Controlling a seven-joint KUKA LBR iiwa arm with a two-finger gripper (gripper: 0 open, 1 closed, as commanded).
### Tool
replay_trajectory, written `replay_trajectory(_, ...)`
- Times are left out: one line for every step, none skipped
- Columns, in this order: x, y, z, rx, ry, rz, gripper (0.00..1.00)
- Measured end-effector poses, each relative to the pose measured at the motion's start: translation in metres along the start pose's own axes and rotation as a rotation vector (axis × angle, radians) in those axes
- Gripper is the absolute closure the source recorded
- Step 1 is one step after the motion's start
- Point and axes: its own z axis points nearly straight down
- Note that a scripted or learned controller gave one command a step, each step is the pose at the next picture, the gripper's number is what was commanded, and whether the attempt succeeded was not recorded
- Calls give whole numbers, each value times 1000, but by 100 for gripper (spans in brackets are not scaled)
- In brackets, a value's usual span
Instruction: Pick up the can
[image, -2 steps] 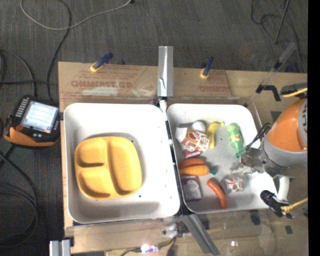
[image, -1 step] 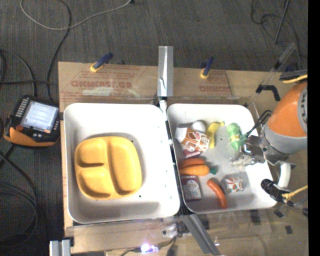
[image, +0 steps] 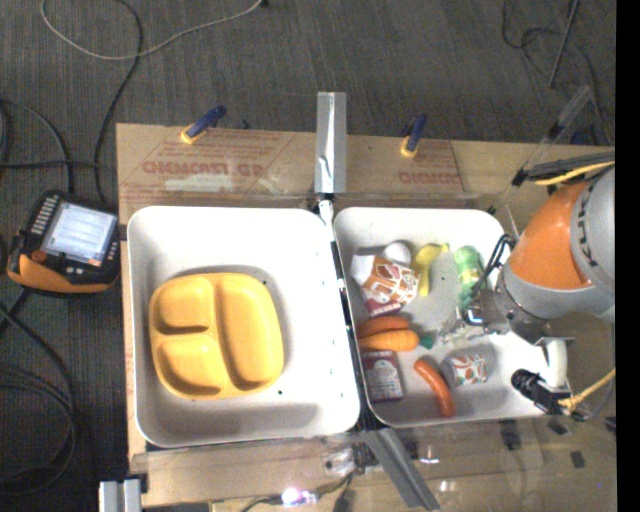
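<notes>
Two white bins are borne by the cardboard-topped bench (image: 250, 165): left bin (image: 160, 410) at nine o'clock, right bin (image: 500, 405) at three o'clock.

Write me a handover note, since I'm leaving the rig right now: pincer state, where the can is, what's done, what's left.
Pincer: low over the right bin, near its right side; open or shut cannot be told.
Can: small red-and-white one, lying in the right bin's front part, beside the sausage, just in front of the pincer.
Yellow tray: in the left bin.
Done: nothing lifted.
Left: grasp the can and raise it.
</notes>
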Motion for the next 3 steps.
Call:
replay_trajectory(0, 0, 0, 0, 0, 0, 0)
replay_trajectory(-22, -25, 6, -26, -3, -12, 0)
replay_trajectory(-23, -24, -2, -25, -5, -11, 100)
